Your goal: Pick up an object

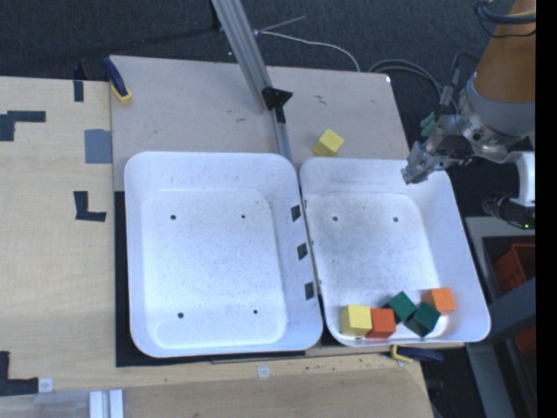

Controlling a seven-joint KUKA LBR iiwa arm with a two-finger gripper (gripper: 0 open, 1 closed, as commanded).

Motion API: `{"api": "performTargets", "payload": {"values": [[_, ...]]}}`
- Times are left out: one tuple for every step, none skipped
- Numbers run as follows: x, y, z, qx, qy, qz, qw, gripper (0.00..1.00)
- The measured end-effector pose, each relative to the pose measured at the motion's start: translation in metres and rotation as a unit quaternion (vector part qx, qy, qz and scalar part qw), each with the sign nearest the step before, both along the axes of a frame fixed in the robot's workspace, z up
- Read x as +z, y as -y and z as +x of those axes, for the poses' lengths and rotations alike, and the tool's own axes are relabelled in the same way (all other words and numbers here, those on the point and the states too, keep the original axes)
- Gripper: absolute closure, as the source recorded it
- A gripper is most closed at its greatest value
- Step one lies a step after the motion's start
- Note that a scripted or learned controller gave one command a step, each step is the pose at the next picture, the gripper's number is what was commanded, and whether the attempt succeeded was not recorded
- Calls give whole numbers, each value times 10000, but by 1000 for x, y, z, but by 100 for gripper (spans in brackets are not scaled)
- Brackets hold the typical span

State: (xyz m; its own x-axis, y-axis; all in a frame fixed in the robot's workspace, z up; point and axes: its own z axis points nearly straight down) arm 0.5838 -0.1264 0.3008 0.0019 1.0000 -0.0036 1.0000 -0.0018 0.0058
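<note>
Several small blocks lie at the near edge of the right bin [452, 225]: a yellow block [355, 319], an orange-red block [382, 322], two dark green blocks [412, 312] and an orange block [443, 300]. Another yellow block [329, 143] rests on the bench just beyond the bins. My gripper [416, 171] hangs over the right bin's far right corner, well away from the blocks, with nothing seen between its fingers.
The left bin [139, 233] stands beside the right one. A slanted metal rail [248, 50] runs from the top down to the gap between the bins. Cables [409, 66] lie at the bench's far right.
</note>
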Motion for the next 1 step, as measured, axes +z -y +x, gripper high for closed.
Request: {"api": "performTargets", "payload": {"values": [[28,-24,-48,23,-26,23,10000,100]]}}
